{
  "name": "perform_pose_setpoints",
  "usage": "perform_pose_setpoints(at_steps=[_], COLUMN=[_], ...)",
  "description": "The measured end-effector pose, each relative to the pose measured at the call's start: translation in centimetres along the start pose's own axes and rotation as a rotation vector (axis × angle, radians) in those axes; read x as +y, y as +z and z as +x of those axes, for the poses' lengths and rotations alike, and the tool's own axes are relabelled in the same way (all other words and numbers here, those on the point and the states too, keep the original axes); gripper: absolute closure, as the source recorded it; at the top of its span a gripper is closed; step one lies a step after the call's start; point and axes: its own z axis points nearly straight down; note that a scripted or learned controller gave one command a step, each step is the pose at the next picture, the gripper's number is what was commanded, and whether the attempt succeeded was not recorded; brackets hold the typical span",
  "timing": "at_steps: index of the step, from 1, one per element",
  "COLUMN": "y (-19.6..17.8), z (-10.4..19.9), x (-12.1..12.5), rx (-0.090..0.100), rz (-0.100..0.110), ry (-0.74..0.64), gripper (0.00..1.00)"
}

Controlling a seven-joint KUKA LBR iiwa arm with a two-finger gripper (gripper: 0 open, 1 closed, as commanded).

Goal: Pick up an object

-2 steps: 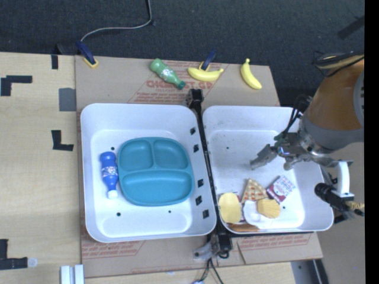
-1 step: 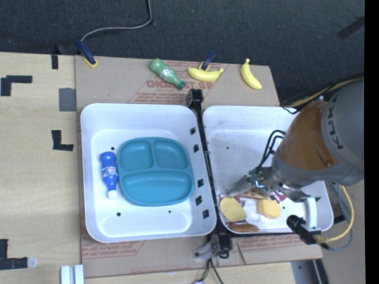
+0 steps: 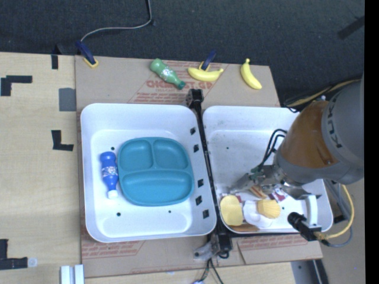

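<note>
Lower right of frame: the pincer [image 3: 256, 181] hovers above clustered toys [image 3: 249, 210]; its grip state cannot be told. Isolating one toy matters.

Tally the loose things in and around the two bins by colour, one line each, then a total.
Blue: 2, the divided plate and the small bottle in the left bin
Green: 1, the bottle behind the bins
Yellow: 3, two bananas behind the bins and a round piece in the right bin
Total: 6

Tray [image 3: 156, 171] in left bin [image 3: 95, 120], bottle [image 3: 109, 174] beside it
</note>
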Motion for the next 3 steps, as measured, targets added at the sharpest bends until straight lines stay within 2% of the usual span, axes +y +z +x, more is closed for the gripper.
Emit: perform_pose_setpoints(at_steps=[1,2,3], y=[-1.2,-9.3,-9.2], z=[-0.2,7.5,7.4], x=[0.3,-0.3,-0.3], rx=[-0.008,-0.002,-0.003], rz=[-0.013,0.009,0.01], ry=[0.0,-0.001,0.0], gripper=[1.0,1.0,0.0])
